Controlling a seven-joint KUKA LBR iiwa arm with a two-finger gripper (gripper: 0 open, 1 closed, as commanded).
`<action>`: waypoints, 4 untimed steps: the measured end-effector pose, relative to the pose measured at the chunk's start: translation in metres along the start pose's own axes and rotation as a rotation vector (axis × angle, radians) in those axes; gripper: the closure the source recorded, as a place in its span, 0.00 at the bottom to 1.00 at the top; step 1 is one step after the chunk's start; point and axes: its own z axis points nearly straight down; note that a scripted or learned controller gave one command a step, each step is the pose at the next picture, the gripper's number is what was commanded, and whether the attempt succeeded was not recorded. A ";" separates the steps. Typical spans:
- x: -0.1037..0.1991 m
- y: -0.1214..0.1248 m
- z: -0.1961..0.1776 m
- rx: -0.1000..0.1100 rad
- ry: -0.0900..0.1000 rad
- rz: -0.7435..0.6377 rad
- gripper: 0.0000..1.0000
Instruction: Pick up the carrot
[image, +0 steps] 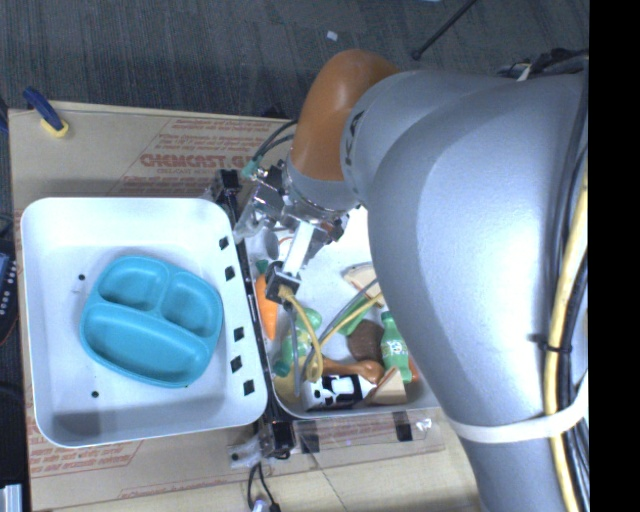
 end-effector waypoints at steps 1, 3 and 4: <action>-0.087 -0.075 0.002 0.006 -0.006 0.045 0.00; -0.078 -0.024 0.001 0.003 0.001 0.314 0.00; -0.074 -0.050 0.002 0.007 -0.005 0.311 0.00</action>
